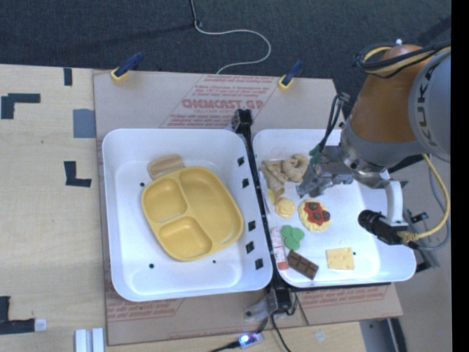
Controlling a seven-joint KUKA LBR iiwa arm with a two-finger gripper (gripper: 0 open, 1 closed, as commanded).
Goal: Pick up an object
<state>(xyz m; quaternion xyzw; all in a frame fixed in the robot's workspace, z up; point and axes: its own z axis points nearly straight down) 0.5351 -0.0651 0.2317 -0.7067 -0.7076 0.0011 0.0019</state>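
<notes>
Hovering low in the right bin (381, 270), gripper (311, 187) sits centre-right of frame, among crowded toy food. Cannot tell how its fingers are set. Nearest targets: pizza piece (315, 215) just below, pale round piece (285, 208) lower left, beige cluster (286, 169) upper left. Risk: pieces are packed close, so a descent may nudge neighbours or close between them, catching nothing.

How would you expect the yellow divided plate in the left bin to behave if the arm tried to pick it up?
The yellow divided plate looks like moulded plastic, so probably stiff and light. It lies flat in the left bin, so it should slide rather than tip or roll. Its low, rounded rim may be slippery for the tool.
</notes>
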